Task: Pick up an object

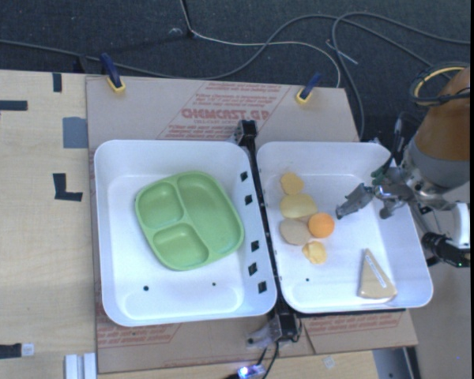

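While the arm is reaching in from the right, its gripper (362,201) is hanging over the right bin (344,294), fingers spread apart and holding nothing. Just left of it, an orange ball (321,225) is sitting among pale yellow and tan pieces (298,205). A tan wedge (374,278) is lying near the bin's front corner. A green divided plate (189,219) is resting in the left bin (114,212).

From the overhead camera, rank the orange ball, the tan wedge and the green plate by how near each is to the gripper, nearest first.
Measured from the gripper, in the right bin:
1. Orange ball, just left of and below the fingertips, right bin.
2. Tan wedge, lower right corner of the right bin.
3. Green plate, in the left bin, well across the divider.
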### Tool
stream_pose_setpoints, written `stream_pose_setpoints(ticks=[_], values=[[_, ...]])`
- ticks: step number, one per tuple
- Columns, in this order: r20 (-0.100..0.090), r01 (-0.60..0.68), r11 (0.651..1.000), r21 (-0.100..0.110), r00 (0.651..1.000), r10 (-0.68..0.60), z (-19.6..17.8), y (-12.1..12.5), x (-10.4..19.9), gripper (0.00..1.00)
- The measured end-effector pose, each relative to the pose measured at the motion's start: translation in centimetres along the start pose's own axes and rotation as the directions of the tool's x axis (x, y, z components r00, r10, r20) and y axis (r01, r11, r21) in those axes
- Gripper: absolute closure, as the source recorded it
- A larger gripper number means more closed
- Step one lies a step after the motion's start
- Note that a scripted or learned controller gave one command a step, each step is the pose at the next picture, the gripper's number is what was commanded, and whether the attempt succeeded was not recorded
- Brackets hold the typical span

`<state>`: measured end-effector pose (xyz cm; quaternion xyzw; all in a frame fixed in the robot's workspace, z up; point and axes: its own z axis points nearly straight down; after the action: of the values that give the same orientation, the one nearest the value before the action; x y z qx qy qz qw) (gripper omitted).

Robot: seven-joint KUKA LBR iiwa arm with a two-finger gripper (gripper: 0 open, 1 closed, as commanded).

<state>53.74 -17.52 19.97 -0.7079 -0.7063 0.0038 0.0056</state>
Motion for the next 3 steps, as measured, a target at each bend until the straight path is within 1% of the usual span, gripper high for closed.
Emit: stream_pose_setpoints(ticks=[1, 2, 3], values=[[0.003, 0.003, 1.000, -0.012, 1.000, -0.003, -0.6, 0.3, 0.0, 0.00], [0.002, 0.003, 1.000, -0.007, 1.000, -0.003, 4.0, -0.4, -0.1, 0.00], [0.001, 0.003, 1.000, -0.006, 1.000, -0.003, 9.3, -1.1, 0.8, 0.00]])
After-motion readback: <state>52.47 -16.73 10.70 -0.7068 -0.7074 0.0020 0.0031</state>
